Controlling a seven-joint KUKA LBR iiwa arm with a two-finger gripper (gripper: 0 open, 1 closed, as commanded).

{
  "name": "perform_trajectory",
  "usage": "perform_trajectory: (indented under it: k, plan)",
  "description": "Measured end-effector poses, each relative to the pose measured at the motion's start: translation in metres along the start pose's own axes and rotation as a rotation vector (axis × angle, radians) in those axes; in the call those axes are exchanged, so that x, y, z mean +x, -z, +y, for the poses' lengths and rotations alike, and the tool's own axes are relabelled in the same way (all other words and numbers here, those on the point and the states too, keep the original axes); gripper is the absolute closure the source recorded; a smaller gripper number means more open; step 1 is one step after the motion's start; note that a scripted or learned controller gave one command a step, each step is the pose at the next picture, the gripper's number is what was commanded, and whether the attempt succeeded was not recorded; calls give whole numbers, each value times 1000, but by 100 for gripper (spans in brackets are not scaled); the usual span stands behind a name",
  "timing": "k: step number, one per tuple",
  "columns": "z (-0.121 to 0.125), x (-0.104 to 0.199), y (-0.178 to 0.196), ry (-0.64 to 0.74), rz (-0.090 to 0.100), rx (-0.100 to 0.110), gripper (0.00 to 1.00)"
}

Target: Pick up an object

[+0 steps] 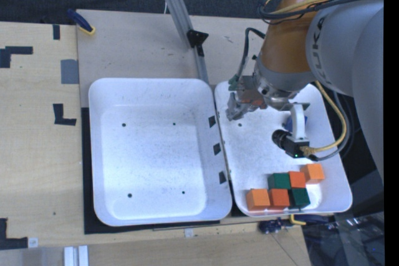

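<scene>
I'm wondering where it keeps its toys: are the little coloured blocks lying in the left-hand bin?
No, the orange and green blocks sit clustered at the near end of the right bin, under the arm.

Hidden and cut off — arm, right bin, blocks

The arm (336, 28) runs off the right edge and covers the right bin's (249, 159) far corner; the gripper (240, 106) is too blurred and dark to tell its finger gap. Among the blocks (287, 190), the green ones are partly covered by orange neighbours. A dark clamp (274, 227) at the bin's near rim — too small to make out. The tabletop (37, 146) is cut by the left edge.
</scene>
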State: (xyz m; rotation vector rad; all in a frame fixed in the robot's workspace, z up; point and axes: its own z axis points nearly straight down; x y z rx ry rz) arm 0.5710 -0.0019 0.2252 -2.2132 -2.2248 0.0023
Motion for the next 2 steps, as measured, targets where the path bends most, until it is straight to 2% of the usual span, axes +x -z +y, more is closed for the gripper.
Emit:
perform_trajectory:
  k: [2]
  plan:
    - [-51,100,19,3,1,0,100]
